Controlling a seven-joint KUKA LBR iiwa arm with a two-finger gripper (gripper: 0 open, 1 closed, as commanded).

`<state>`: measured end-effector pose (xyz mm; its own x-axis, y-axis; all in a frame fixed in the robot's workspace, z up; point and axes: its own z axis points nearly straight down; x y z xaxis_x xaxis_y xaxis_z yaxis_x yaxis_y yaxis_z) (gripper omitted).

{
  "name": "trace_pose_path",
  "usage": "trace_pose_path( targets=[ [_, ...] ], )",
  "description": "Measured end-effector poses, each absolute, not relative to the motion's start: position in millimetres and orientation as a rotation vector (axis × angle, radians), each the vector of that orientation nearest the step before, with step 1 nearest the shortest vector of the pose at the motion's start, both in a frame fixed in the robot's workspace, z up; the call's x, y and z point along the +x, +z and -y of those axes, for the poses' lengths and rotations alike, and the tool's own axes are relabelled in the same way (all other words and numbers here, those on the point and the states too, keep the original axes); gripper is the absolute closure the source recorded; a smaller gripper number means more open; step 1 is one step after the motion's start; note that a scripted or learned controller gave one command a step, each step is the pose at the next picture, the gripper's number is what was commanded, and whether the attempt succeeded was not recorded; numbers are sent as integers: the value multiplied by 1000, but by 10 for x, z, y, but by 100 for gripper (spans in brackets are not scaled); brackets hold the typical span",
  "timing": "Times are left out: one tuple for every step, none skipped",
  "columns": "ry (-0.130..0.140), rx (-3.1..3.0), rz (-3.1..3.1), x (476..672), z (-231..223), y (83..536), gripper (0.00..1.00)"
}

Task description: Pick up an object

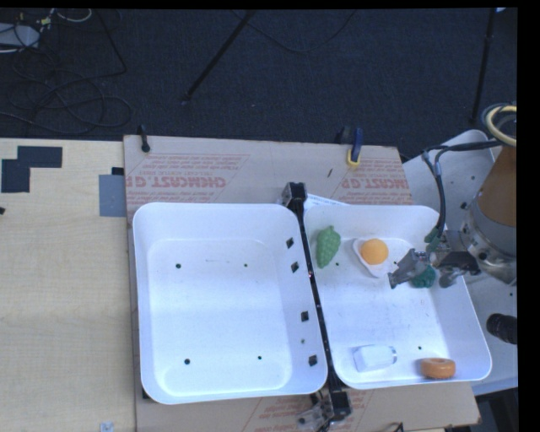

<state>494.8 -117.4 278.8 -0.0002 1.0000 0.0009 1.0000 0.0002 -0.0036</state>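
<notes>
Camera view, hand (411, 272) low beside fried egg (372, 253), right bin (472, 337)

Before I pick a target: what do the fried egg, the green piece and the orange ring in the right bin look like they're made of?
Fried egg: probably moulded plastic or rubber toy, smooth, slightly glossy yolk.
Green piece: probably soft plastic or rubber, bumpy matte surface; too small to be sure.
Orange ring: seemingly smooth plastic or rubber, uniform colour.

Lab: robot arm (498, 202), cardboard-backed bins (152, 253), floor cables (51, 25)

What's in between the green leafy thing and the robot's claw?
The fried egg toy lies between the green leafy toy and the gripper, seen from above.
</notes>
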Motion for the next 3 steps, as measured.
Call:
trace_pose_path(
  targets=[
    [5,-2216,2220,4949,1175,2884,100],
    [7,-2218,2215,5055,1341,2319,100],
    [5,-2222,2220,5782,1833,1426,100]
  ],
)
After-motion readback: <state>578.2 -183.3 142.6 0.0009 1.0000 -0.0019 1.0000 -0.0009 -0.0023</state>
